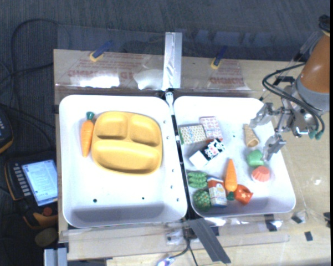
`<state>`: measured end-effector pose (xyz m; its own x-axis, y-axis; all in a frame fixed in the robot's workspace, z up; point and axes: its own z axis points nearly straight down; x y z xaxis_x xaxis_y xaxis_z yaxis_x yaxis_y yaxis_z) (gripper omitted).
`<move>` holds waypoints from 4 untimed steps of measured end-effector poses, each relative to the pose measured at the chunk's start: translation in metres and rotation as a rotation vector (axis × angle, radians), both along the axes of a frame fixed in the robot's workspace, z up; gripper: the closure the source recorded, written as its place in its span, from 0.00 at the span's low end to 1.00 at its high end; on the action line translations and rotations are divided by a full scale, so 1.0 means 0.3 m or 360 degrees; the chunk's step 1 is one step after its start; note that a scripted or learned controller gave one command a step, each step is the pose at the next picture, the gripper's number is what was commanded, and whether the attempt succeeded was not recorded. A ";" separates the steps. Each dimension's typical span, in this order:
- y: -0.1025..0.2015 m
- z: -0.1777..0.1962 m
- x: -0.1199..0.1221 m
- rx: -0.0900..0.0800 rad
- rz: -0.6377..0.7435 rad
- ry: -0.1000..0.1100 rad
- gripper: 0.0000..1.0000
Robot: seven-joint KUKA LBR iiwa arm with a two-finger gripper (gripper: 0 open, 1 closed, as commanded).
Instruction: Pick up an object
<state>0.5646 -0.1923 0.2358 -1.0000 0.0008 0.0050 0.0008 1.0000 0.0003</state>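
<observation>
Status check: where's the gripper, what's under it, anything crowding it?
Gripper open, over the right bin's right side, holding nothing. Nearest: green toy, pink toy, cone. Nothing blocking.

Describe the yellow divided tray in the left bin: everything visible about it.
The yellow tray looks like smooth moulded plastic, rounded at the corners, with three shallow compartments: two smaller ones along its far side and one wide one along its near side. It lies flat and right side up in the far half of the left bin, slightly rotated. Nothing sits in its compartments. A toy carrot lies along its left edge, close enough that contact cannot be ruled out.
</observation>
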 end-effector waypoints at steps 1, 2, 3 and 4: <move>0.128 -0.397 -0.065 -0.0003 -0.0297 -0.0002 0.00; 0.027 -0.492 -0.183 -0.0002 -0.0342 -0.0021 0.00; 0.026 -0.468 -0.181 -0.0009 -0.0338 -0.0019 1.00; 0.089 -0.489 0.024 -0.0005 -0.0362 -0.0019 1.00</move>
